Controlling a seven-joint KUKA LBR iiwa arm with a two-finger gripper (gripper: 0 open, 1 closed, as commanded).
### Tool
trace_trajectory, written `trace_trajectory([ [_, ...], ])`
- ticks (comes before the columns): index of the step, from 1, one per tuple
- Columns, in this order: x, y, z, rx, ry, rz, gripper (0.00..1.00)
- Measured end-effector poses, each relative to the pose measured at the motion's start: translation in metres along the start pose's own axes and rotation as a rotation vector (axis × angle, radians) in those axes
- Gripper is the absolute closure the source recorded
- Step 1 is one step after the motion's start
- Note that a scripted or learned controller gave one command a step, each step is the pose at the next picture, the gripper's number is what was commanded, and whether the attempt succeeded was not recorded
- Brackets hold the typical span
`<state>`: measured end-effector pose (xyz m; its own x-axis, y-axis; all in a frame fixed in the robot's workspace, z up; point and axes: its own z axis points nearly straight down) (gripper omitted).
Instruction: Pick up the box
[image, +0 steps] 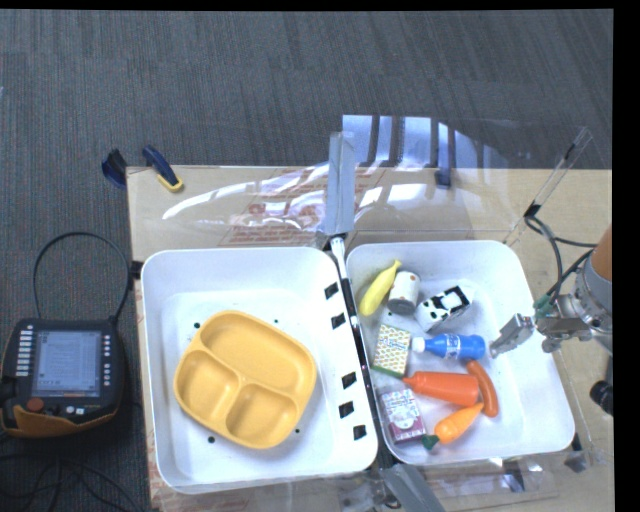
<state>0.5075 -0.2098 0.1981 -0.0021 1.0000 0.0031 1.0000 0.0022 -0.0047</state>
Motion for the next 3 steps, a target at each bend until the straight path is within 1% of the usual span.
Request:
trace_trajectory([
  [1,0.035,0.044,0.052,0.0,0.0,-0.056,0.0],
  [2,0.076,0.045,0.108,0.0,-0.001,-0.106,0.0],
  [3,0.076,0.044,0.1,0.003,0.002,-0.103,1.0],
])
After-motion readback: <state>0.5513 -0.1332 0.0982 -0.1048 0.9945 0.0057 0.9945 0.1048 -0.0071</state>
